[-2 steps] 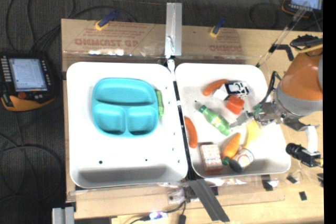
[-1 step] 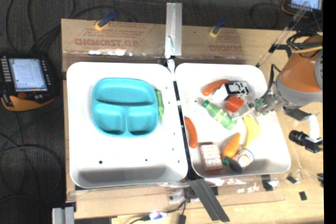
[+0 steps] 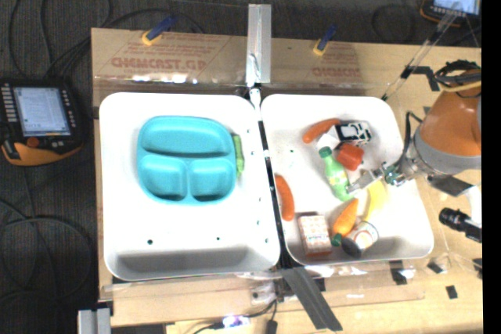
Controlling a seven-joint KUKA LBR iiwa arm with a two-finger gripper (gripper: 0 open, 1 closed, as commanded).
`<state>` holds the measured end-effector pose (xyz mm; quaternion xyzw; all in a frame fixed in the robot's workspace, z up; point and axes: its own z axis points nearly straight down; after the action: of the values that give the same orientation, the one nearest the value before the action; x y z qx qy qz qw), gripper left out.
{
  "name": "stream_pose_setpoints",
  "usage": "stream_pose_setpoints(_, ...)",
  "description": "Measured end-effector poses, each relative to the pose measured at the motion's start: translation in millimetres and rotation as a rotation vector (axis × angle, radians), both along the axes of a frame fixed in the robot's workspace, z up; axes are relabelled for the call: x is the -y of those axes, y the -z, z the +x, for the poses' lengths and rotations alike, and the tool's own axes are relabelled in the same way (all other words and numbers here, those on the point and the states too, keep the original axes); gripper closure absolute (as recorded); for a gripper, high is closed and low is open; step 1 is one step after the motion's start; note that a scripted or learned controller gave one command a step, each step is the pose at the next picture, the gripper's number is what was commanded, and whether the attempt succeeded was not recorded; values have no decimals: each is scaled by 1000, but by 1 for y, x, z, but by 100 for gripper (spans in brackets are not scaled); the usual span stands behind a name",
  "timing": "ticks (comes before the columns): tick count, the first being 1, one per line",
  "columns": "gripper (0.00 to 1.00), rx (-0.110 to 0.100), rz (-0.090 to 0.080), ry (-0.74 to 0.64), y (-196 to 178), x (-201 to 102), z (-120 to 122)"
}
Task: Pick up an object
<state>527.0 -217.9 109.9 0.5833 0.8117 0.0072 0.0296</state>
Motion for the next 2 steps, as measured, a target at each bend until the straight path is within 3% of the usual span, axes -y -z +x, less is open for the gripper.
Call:
stream_pose_setpoints(1,0,-39,20,69,20,-66,-38)
stream_pose_setpoints(2,100,-40,22,70,11,-66,-38)
